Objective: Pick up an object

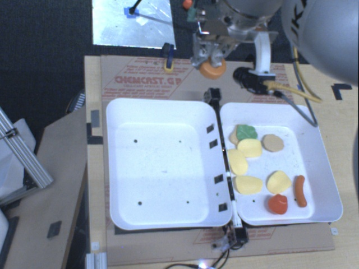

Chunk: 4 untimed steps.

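My gripper (211, 62) hangs high above the bench, over the cardboard behind the two bins. An orange round object (213, 69) sits between its fingertips, so it is shut on that piece. Below, the right bin (322, 167) holds several food-shaped items: a green piece (245, 131), a tan round piece (273, 143), several yellow pieces such as one at the bin's middle (250, 148), a red tomato-like piece (277, 204) and a red-orange sausage (300, 190).
The left bin (112, 150) lies beside the right one, joined by a black hinge strip (221, 161). Yellow and grey cables (291, 91) trail from the arm over the right bin's back edge. A silver sheet (132, 15) lies behind the bench.
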### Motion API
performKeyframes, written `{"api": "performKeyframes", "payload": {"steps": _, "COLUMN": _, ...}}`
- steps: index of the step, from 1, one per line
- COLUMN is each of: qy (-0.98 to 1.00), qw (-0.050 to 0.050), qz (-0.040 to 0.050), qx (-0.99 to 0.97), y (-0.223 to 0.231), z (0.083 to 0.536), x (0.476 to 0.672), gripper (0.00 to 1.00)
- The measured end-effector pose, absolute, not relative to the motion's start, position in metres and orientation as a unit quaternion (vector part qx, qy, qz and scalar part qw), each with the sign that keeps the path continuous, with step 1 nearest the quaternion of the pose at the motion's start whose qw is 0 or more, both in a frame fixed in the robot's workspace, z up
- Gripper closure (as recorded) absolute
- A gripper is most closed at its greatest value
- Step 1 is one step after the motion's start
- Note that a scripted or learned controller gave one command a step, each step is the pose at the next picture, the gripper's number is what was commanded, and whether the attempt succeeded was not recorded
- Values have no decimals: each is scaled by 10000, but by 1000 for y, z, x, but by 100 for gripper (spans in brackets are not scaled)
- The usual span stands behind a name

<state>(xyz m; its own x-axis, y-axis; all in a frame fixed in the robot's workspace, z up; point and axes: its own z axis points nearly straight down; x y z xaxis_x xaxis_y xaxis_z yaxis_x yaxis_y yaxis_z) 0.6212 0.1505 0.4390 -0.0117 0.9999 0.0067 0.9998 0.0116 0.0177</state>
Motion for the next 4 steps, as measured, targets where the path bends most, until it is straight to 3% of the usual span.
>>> {"api": "performKeyframes", "payload": {"steps": 1, "qy": 7097, "qw": 30, "qz": 55, "qx": 7045, "y": 188, "z": 528, "x": 633, "gripper": 100}}
{"api": "performKeyframes", "payload": {"steps": 2, "qy": 7093, "qw": -5, "qz": 0, "qx": 7049, "y": 217, "z": 535, "x": 569, "gripper": 100}}
{"api": "performKeyframes", "payload": {"steps": 3, "qy": 7096, "qw": -39, "qz": -73, "qx": 7045, "y": 235, "z": 382, "x": 510, "gripper": 100}}
{"api": "performKeyframes", "payload": {"steps": 4, "qy": 7092, "qw": 27, "qz": 74, "qx": 7050, "y": 234, "z": 517, "x": 520, "gripper": 100}}
